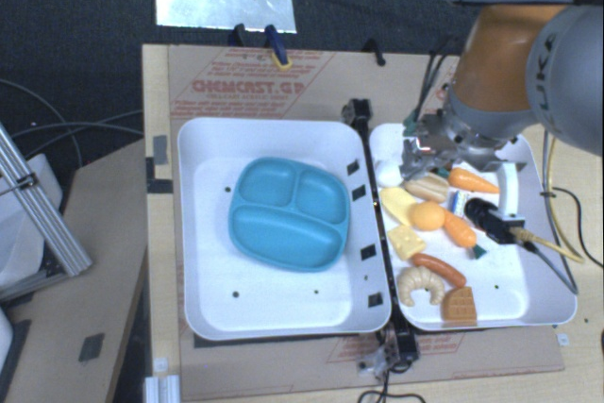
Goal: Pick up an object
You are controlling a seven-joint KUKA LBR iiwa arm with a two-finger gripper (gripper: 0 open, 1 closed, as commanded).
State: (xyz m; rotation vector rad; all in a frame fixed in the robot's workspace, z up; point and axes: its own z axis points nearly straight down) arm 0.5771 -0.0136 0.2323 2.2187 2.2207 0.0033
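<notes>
The pincer point(420, 163) hangs low over the far left part of the right bin point(528, 290), under the grey arm with its orange band, which reaches in from the right. Whether the pincer is apart or together cannot be told from this angle, and nothing can be seen clamped in it. The things to pick lie crowded in that bin. A tan bread roll point(427, 187) sits right under the pincer, with a white egg-like piece point(388, 173) just to its left and a carrot point(472, 180) just to its right. Nearer the camera, a yellow cheese wedge point(397, 202) touches a round orange fruit point(427, 216), and a second orange piece point(460, 230) lies beside that fruit. Below them come a paler cheese block point(407, 243), a red-orange sausage point(440, 268), a croissant point(421, 285) and a brown waffle square point(460, 305) close to the bin's near wall. The left bin point(212, 283) holds a blue divided plate point(288, 212), set flat near its middle. Both bins rest side by side on the table point(245, 82), which is covered by a brown printed board.
</notes>
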